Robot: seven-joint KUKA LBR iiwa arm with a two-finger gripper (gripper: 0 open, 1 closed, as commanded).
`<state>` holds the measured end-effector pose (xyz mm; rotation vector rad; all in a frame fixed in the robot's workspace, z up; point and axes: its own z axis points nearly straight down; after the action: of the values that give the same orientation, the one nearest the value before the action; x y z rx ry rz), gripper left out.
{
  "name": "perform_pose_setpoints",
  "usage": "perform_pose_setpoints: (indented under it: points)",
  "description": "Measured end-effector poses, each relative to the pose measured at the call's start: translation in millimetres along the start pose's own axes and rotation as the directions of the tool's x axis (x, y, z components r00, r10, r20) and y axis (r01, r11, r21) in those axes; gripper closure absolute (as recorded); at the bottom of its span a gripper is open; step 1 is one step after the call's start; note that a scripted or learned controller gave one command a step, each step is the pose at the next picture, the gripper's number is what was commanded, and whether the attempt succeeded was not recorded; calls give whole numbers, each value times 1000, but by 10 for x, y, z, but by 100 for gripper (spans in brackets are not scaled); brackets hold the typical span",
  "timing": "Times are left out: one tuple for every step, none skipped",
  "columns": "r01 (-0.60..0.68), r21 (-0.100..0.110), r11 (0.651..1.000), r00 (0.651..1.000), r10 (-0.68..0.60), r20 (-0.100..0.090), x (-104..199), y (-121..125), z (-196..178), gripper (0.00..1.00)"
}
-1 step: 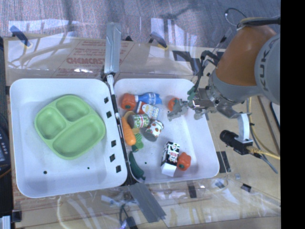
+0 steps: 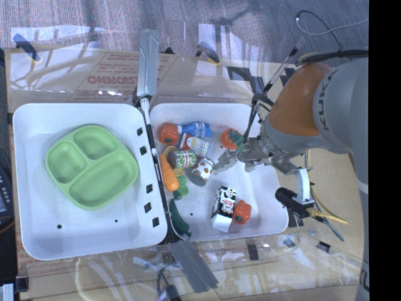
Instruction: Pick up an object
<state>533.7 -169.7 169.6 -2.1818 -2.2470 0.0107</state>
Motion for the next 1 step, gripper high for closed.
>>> perform_pose_setpoints:
  points:
    - [89,-2,996,996,-89,-1,100,-570,501,0]
